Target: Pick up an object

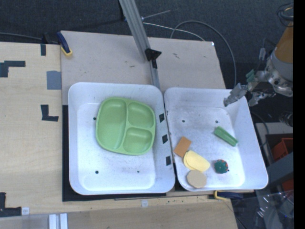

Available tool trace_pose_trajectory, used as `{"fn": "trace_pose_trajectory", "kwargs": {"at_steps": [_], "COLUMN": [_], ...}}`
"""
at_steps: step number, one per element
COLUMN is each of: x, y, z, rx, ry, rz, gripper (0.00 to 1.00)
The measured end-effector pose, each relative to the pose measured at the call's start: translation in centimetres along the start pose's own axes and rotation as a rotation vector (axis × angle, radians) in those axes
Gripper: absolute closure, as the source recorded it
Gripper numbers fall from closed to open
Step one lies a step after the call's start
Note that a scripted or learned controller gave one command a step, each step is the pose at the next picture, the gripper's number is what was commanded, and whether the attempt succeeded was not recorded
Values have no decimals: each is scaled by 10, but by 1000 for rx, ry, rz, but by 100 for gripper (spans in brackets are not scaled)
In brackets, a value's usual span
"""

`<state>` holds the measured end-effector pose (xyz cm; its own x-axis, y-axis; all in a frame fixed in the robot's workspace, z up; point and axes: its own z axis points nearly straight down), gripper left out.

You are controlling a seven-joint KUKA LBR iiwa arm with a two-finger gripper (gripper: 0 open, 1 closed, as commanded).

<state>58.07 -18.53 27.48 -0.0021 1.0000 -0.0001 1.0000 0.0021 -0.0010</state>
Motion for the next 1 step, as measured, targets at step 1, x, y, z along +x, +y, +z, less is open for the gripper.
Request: {"fn": "trace_pose_trajectory", "kwargs": {"at_steps": [1], "x": [0], "y": [0], "z": [0], "rx": [0], "ry": [0], "rz": [0], "gripper": [0]}}
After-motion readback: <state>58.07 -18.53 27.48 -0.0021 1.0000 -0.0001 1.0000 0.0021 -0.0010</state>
